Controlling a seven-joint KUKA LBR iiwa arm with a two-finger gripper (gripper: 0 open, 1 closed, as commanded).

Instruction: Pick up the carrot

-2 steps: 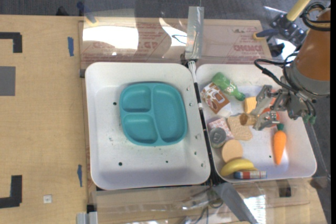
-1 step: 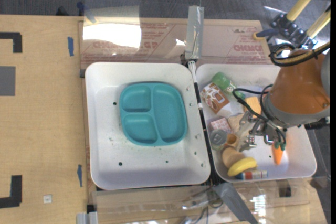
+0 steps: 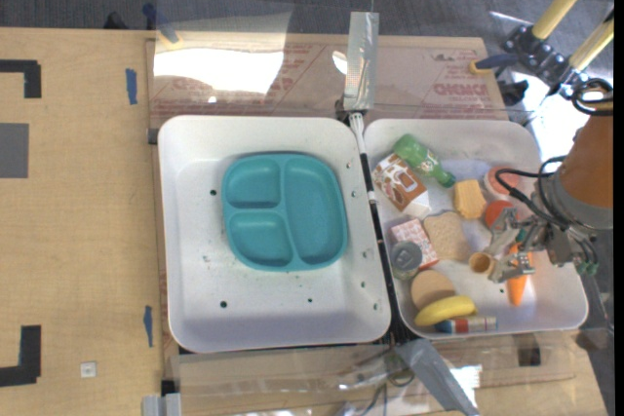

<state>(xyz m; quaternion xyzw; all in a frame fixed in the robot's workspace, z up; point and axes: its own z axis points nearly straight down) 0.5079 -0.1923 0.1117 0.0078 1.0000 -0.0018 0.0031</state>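
The carrot [image 3: 520, 288] is a small orange piece lying near the front right of the right bin [image 3: 561, 312]. My gripper [image 3: 511, 248] hangs low over the bin's right side, directly behind the carrot and very close to it. From this slant I cannot make out whether it touches the carrot. The grey arm with its orange band [image 3: 597, 172] reaches in from the right.
Around the gripper lie a small brown cup [image 3: 479, 262], a bread slice [image 3: 447, 234], an orange block [image 3: 469, 200], a bun [image 3: 432, 287], a banana [image 3: 446, 310], a can [image 3: 406, 256], a carton [image 3: 400, 182] and a green bottle [image 3: 421, 156]. The left bin holds a teal divided plate [image 3: 286, 209].
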